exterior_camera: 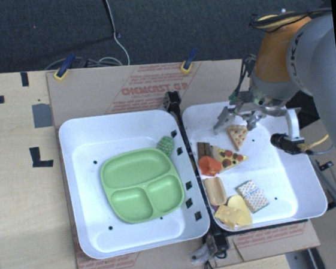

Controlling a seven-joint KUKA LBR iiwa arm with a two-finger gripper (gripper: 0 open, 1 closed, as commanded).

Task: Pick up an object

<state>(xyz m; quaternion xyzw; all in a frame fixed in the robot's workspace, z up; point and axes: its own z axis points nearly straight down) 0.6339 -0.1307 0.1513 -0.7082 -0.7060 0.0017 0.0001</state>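
Observation:
My gripper (237, 120) hangs over the back of the right bin (293, 177), fingers spread open, one finger (222, 120) to the left and the other near a tan cracker wedge (237, 135) that lies just below it. Nothing sits between the fingers. Lower down in that bin lie a pizza slice (229, 156), a red tomato piece (209, 166), a brown chocolate bar (203, 150), a bread roll (215, 190), a yellow cheese piece (233, 212) and a patterned wrapped packet (253, 195).
The left bin (82, 171) holds a green divided plate (142, 183) and a small green broccoli piece (166, 144) at its right wall. A black divider (185, 153) runs between the bins. The arm's grey body fills the upper right.

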